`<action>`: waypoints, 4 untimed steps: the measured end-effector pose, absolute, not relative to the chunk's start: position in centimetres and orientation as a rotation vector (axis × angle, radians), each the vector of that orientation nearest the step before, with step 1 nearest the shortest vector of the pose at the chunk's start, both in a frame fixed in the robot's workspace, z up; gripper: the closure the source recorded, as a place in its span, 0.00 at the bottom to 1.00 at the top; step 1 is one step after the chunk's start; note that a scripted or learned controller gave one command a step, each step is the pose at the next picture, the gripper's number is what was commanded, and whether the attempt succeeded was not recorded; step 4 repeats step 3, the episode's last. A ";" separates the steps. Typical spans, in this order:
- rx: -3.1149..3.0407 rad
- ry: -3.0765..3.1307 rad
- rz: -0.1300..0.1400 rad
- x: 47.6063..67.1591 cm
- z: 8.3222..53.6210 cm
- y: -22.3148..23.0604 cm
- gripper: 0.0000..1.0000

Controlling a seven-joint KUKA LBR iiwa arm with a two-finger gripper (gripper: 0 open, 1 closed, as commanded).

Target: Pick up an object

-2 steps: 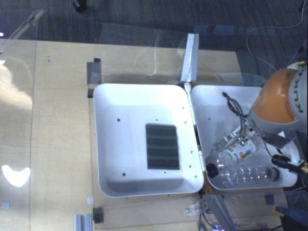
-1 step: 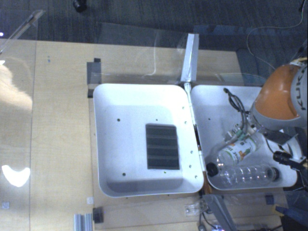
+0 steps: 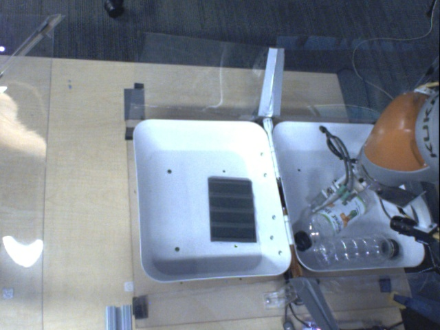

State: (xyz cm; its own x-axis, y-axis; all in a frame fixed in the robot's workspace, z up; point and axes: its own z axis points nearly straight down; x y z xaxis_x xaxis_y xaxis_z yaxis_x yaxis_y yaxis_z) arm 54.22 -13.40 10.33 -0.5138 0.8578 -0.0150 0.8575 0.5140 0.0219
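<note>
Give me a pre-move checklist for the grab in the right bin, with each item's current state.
1. Target in view: ok. A clear bottle with a printed label lies tilted in the right bin.
2. Gripper over the target: ok, it sits at the labelled bottle's upper end.
3. Object between the fingers: cannot tell.
4. Neighbours apart from the target: not ok. A second clear bottle lies right beside it along the near wall.
5. Left bin out of the path: ok. It holds a dark ribbed block, away from the arm.
</note>
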 end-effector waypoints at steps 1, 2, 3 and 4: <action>1.712 2.620 0.009 55.5 9.0 -10.8 0.00; 1.873 2.507 0.011 58.1 8.9 -9.2 0.00; 1.984 2.425 0.006 48.9 11.3 -14.9 0.00; 1.984 2.425 0.006 48.9 11.3 -14.9 0.00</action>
